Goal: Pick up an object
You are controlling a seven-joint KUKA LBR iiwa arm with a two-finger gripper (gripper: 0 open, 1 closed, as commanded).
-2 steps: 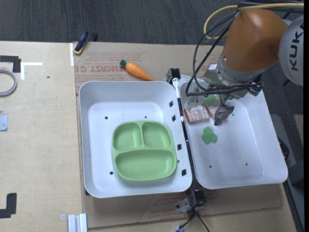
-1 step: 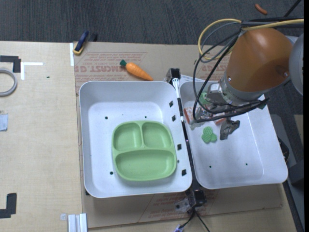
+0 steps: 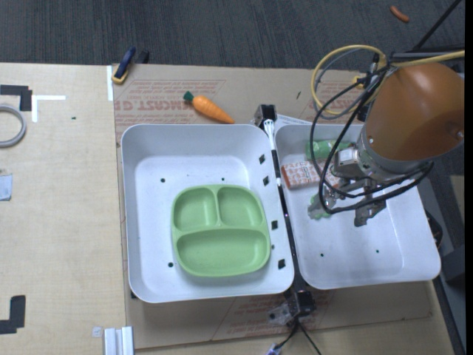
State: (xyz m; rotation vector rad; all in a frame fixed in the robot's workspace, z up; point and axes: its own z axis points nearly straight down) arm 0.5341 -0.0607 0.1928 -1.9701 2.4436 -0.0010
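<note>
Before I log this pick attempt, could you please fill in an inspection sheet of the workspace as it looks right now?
Surface: cardboard sheet on a tan bench, bearing the left bin and right bin side by side.
Job's things: green divided plate in the left bin; red-and-white packet and a green item in the right bin, partly hidden by the arm.
Clutter: toy carrot on the cardboard behind the left bin; blue clip at its corner.
Grippers: gripper over the right bin; finger state unclear.
Cables: yellow and black loops by the wrist.
Surroundings: dark floor.
</note>
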